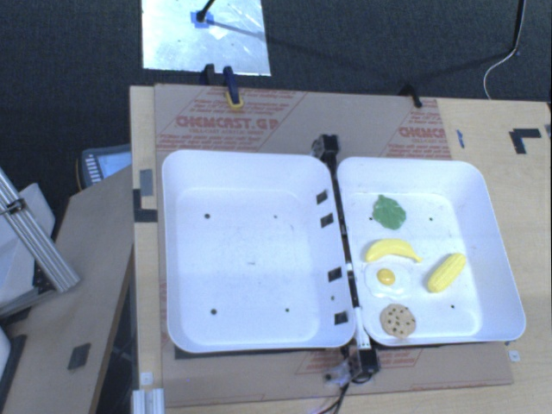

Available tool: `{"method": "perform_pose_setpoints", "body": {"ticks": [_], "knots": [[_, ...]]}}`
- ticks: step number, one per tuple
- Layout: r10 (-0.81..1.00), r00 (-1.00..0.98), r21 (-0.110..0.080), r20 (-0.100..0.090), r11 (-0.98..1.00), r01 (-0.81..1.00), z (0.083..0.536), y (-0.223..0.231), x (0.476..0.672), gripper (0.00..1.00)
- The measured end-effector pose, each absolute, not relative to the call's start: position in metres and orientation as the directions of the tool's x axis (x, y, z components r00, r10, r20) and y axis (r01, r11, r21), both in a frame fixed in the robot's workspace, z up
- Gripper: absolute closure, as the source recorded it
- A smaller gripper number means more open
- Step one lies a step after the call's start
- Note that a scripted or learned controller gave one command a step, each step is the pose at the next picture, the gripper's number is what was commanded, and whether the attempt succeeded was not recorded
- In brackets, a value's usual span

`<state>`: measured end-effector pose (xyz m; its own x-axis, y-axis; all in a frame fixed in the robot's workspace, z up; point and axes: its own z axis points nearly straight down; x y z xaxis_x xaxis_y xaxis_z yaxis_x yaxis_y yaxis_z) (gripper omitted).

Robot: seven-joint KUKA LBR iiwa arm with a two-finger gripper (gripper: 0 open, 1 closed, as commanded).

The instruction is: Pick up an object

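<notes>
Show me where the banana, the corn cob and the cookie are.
banana [392, 250], camera view, middle of its curve
corn cob [446, 272], camera view, centre of the cob
cookie [398, 320], camera view, centre of its top face

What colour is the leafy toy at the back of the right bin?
Green, seen in the camera view: green leafy toy vegetable.

A robotics lab: wooden bench [483, 128] with clamped white bins [250, 166]; aluminium framing [34, 240]; trailing cable [509, 54]

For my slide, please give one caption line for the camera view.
Right bin holding green leaf, banana, corn, fried egg and cookie.
</notes>
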<state>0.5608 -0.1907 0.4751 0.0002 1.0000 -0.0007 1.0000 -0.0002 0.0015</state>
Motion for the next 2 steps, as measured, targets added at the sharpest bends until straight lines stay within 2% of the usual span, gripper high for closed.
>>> {"method": "perform_pose_setpoints", "body": {"ticks": [1,2], "knots": [[1.0,-0.005,-0.001,0.002,0.005,1.0,0.452,-0.156,0.504,1.0],[1.0,0.002,0.002,-0.002,-0.002,1.0,0.427,-0.197,0.486,1.0]]}}
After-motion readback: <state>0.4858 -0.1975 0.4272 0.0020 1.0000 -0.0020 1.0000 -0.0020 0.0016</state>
